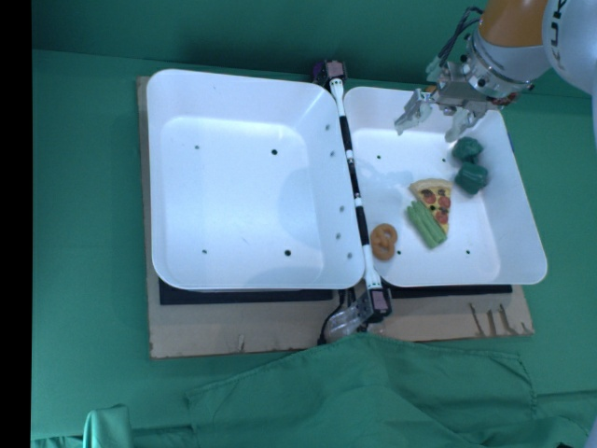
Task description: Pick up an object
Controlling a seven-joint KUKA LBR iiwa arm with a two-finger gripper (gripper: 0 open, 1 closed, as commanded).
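2 bins point(187, 101) | "KUKA" on arm point(560, 7) | claw point(434, 119) open above pizza slice point(434, 197)

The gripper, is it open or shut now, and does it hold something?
Open. The gripper has its two fingers spread apart above the right bin, with nothing between them; the green pieces lie just beside.
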